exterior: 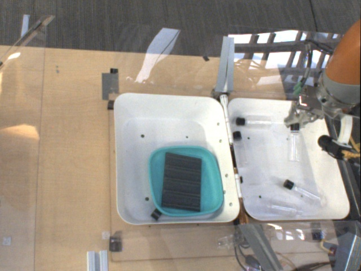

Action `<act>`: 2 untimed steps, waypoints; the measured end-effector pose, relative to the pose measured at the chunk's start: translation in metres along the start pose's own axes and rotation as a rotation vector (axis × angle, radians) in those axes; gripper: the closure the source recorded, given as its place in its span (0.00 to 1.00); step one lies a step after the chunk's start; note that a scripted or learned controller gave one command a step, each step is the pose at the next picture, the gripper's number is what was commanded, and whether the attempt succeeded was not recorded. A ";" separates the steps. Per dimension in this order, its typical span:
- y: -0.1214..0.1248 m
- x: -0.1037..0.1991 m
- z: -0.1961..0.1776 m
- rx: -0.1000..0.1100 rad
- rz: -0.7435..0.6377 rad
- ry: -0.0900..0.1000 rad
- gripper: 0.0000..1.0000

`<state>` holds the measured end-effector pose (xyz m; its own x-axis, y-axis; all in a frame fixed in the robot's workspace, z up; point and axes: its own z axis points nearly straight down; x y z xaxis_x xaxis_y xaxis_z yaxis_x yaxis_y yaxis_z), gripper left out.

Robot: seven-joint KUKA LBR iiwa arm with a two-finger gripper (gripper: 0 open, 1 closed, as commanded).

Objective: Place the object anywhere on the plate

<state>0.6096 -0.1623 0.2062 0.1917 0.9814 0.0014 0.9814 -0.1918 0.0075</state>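
Camera view | gripper [294, 123] at right bin's [338, 210] far edge, fingers clamped on clear tube [294, 145] hanging down | teal plate [211, 168] in left bin's [127, 151] near half bears dark ridged block [182, 181] | another clear tube [302, 191] near right bin's near-right corner

A pale wooden surface [56, 151] spreads wide here, bright glare streaking across it, with dark grey carpet [141, 7] running behind.

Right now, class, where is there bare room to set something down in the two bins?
Left bin: bare floor behind and left of the teal plate, which the dark block mostly covers. Right bin: open middle; tubes crowd its front.
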 end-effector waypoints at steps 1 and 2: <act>-0.061 0.065 0.023 0.004 -0.208 0.000 1.00; -0.131 0.139 0.008 0.003 -0.209 0.001 1.00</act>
<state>0.5081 -0.0008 0.1973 -0.0165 0.9999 0.0010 0.9999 0.0165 0.0043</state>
